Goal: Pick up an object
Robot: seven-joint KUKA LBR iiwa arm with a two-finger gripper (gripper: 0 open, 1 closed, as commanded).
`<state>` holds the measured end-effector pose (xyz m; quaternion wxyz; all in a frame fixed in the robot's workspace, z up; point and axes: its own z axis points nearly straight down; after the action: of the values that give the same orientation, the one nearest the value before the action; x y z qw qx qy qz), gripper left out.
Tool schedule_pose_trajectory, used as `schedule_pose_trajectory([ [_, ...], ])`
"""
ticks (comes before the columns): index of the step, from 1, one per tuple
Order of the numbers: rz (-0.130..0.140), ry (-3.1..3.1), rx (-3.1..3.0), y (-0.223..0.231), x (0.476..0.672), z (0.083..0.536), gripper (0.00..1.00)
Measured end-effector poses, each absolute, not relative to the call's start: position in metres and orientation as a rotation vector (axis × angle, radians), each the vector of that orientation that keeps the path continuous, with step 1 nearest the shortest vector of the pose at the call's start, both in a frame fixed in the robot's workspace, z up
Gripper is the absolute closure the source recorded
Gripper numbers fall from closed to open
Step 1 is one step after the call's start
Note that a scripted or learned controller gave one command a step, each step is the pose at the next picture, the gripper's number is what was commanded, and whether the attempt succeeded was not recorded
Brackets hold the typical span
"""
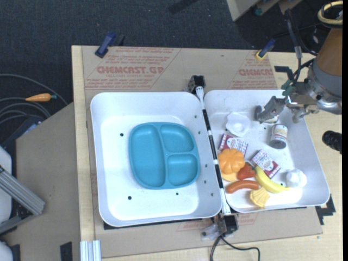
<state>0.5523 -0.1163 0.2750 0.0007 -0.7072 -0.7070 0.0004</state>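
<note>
Hand [270, 112] is seen hovering over the right bin [312, 162], grip state can't be told, so it's best lowered straight onto the small can [278, 136].

the arm [329, 69] has an orange-brown band around its upper part and a rounded grey metal collar below it. thin dark cables run down along its near side. at its end sits a grey, blocky metal gripper [267, 113] with small dark fittings, and a short bracket joins it to the collar.
</note>
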Motion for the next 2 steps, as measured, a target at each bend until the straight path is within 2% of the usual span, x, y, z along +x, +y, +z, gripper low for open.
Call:
schedule_pose_trajectory([
  [1, -0.003, -2.224, -2.226, -0.153, 0.557, 0.088, 0.00],
  [2, -0.008, -2.225, -2.226, -0.152, 0.558, 0.099, 1.00],
])
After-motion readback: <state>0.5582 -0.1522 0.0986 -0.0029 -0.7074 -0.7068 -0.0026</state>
